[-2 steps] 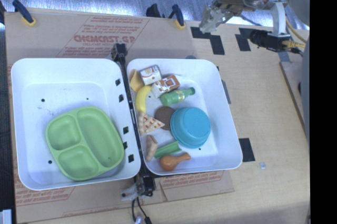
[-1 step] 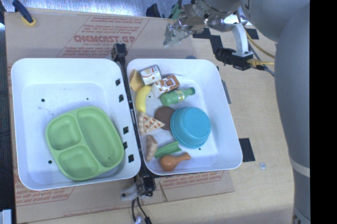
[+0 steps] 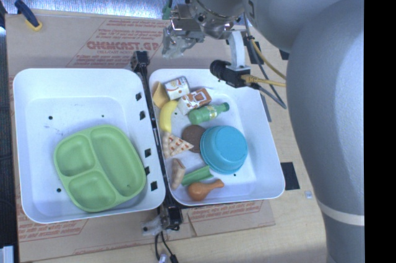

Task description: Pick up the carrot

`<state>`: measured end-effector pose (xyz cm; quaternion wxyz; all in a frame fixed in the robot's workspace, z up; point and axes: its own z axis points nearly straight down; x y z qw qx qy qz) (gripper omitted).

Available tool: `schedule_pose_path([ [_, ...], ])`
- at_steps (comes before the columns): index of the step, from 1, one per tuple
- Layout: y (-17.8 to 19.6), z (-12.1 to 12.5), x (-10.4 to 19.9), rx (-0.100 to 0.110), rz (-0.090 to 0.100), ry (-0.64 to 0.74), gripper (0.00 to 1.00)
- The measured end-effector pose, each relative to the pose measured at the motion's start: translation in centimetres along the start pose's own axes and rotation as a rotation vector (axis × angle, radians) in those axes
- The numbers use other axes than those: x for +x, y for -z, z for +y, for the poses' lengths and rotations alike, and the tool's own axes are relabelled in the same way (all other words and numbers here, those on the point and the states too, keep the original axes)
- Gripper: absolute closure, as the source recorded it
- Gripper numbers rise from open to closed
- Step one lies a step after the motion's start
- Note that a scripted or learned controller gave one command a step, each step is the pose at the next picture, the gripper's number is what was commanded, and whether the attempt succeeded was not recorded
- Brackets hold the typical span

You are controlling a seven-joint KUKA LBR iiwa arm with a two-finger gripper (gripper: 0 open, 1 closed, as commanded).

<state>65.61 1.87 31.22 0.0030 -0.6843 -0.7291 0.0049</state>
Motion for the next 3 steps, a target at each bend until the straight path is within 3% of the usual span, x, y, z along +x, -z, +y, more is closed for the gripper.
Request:
schedule_pose_path([
  [1,-3.9,-3.8,9.0,0.001,0.000,0.107,1.00],
  [2,-15.0,-7.0,18.3,0.004,-0.003,0.348,1.00],
  [3,-7.5,-4.8,11.1,-0.011,-0.006,0.322,1.00],
])
